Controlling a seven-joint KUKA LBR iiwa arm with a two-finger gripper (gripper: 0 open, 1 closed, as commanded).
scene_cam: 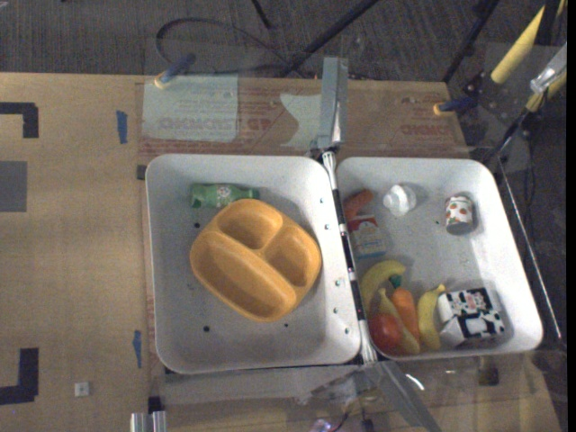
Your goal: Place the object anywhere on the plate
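Clear plastic sheeting (423,403) fronts two white bins (171,268) on a cardboard-topped bench (72,268), dark carpet (117,16) beyond.

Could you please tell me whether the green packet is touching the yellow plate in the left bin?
Cannot tell: in the camera view the green packet meets the yellow plate's far rim with no gap, possibly only overlap.

A pale grey piece (551,77) is showing at the upper right edge of the camera view, angled down toward the left. It is too cut off to tell whether it is part of the arm, so its pose cannot be read.
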